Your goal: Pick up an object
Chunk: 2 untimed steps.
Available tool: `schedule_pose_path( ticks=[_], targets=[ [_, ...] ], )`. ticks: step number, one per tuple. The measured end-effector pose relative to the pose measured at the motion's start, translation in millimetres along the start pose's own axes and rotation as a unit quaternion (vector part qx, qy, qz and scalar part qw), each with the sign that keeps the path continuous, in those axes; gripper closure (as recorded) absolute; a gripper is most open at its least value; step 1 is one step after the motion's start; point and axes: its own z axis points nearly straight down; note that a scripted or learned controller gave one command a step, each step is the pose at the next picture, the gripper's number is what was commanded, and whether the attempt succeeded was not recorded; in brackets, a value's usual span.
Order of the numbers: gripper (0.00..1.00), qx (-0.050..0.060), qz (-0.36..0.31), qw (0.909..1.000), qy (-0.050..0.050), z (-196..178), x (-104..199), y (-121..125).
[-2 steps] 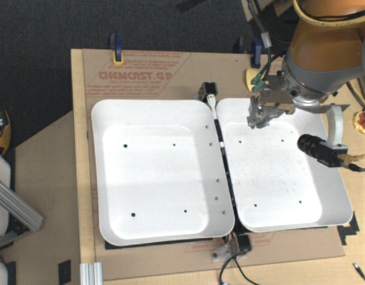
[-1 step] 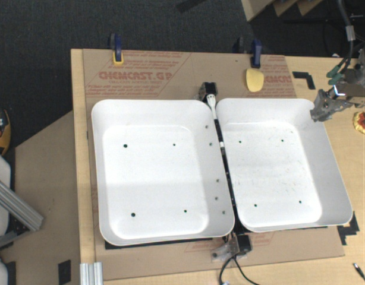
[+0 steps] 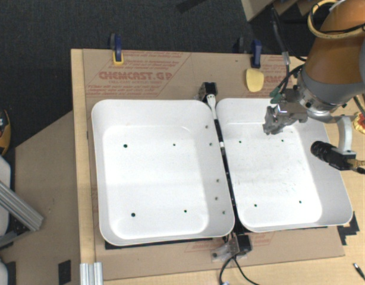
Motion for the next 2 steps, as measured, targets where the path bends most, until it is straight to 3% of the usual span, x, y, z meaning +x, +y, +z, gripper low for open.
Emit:
schedule_pose_path(
  ticks=[1,2],
  targets=[
    [1.00,-0.008,-0.002,1.0000,0.000,-113,65,-35],
    [1.00,-0.004,0.005,1.0000,-0.002,-104,-12,-34]
  ],
)
